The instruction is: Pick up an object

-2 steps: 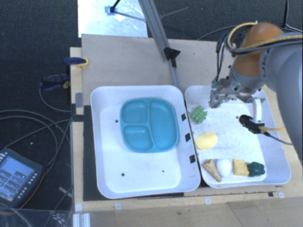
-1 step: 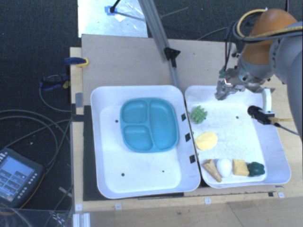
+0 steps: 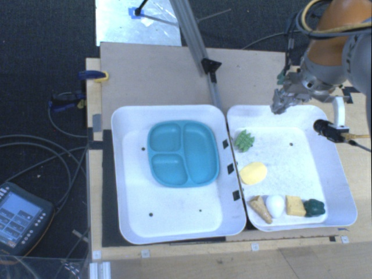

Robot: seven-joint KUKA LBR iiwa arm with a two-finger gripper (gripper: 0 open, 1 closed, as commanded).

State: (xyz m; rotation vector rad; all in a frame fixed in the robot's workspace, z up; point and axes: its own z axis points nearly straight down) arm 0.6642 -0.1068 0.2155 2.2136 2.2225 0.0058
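Your gripper (image 3: 283, 104) hangs over the right bin's (image 3: 331, 173) far rim; I cannot tell its state. The green toy (image 3: 244, 139) lies nearest, toward the divider.

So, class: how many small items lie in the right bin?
6: green piece far left, yellow lump mid-left, then cone, egg, tan block, dark green piece along the near edge.

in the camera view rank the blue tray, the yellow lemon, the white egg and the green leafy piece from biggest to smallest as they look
1. Blue tray, by far the largest.
2. Yellow lemon.
3. Green leafy piece and white egg: these look about alike, too close to rank.
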